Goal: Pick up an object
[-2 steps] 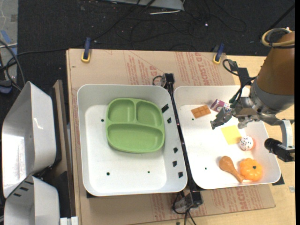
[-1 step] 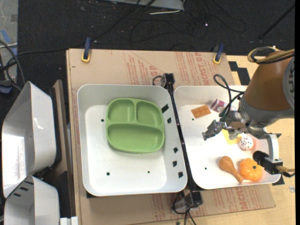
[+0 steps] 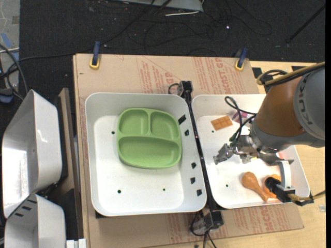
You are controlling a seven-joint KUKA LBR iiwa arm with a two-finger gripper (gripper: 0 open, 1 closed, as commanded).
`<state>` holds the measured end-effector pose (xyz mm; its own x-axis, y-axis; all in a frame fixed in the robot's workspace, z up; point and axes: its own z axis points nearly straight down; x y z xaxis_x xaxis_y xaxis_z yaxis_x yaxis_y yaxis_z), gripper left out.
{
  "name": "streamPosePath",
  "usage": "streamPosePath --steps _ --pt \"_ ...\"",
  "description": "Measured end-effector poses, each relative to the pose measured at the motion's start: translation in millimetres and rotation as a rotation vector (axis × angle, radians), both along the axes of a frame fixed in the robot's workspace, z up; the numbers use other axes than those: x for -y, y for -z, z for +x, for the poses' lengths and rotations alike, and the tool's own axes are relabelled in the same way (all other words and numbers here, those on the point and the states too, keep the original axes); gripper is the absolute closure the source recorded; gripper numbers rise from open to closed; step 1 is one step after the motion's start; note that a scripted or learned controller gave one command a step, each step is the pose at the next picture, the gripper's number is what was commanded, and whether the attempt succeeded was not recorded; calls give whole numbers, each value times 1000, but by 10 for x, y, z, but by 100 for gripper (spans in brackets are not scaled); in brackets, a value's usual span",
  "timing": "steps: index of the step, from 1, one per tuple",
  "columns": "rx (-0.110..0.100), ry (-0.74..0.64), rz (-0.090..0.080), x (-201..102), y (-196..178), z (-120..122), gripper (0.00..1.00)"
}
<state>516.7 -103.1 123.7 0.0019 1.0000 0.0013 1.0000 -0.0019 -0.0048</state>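
My gripper [image 3: 234,156] hangs low over the middle of the right bin [image 3: 207,138], open, with bare white floor between its fingers. A flat orange-brown square piece [image 3: 221,122] lies at the back of that bin, apart from the gripper. An orange pear-shaped object [image 3: 253,183] lies near the bin's front right, just below and to the right of the gripper and not touching it. A small pink thing [image 3: 240,116] peeks out at the arm's edge, mostly hidden.
A green divided plate [image 3: 149,138] lies in the left bin [image 3: 103,154]. A black divider strip [image 3: 195,138] runs between the bins. The arm's grey and orange body [image 3: 289,112] covers the right bin's back right. Two white tubs [image 3: 28,149] stand off the bench to the left.
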Motion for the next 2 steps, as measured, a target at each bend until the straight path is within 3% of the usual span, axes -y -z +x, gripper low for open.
streamPosePath --steps 1,2 --pt "0 0 0 -6 337 -8 0" --pt "4 2 0 -5 218 0 100"
